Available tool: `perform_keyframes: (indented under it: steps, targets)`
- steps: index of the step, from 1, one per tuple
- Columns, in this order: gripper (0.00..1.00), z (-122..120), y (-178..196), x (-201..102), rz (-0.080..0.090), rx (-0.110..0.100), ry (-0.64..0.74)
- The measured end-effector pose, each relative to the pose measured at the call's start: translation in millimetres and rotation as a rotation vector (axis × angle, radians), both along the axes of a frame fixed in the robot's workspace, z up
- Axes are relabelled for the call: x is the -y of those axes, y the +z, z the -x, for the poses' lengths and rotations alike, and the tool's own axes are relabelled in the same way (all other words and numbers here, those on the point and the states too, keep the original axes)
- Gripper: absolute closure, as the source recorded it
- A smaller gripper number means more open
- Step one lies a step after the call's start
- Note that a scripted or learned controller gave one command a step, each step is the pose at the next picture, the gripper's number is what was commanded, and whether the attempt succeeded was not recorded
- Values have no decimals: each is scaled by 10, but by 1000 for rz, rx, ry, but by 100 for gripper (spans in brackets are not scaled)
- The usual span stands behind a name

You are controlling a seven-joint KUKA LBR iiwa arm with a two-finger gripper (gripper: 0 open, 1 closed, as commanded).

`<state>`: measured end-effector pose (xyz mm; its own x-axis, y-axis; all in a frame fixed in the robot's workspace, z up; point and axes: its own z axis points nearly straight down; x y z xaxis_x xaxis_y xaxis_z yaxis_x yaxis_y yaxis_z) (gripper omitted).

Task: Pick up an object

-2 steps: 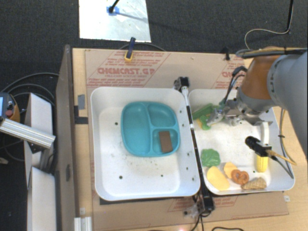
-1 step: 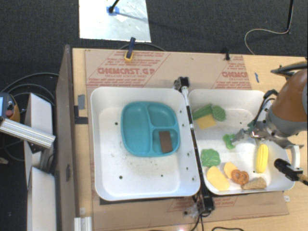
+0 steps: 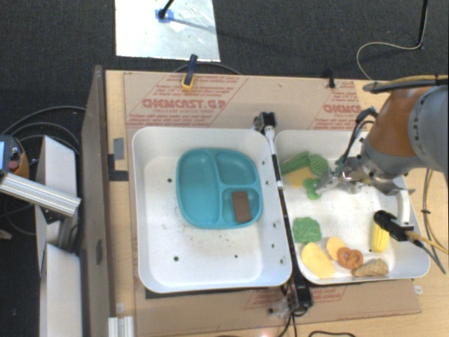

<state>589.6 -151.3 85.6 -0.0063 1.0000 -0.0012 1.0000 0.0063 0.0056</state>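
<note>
The right bin [image 3: 414, 262] holds several toy foods. My gripper [image 3: 325, 183] is low over its upper left part, reached in from the right under the grey arm [image 3: 403, 135]. Just left of the gripper lie a long green vegetable [image 3: 292, 163], a round green piece [image 3: 319, 165] and a yellow piece [image 3: 298, 178]. A small green bit [image 3: 312, 192] sits right at the gripper's tip. Nearer the front are a green leafy piece [image 3: 306, 229], a yellow wedge [image 3: 317, 260], a pretzel [image 3: 349, 258], a bread-like piece [image 3: 372, 267] and a corn cob [image 3: 380, 239].
In the left bin [image 3: 158, 258] lies a teal divided plate [image 3: 203, 188] with a brown block [image 3: 242, 206] in its lower right compartment. A black and white divider [image 3: 275, 167] runs between the bins. Cables hang by the arm at the right.
</note>
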Motion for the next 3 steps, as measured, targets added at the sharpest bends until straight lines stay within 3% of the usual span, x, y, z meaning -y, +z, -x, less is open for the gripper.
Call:
perform_keyframes:
  steps: [1,2,3]
  targets:
    - [0,-681,9,-471,0,-10,5]
    - [100,-664,115,-455,-3,-10,2]
    - [100,3,1046,-976,-4,-4,1]
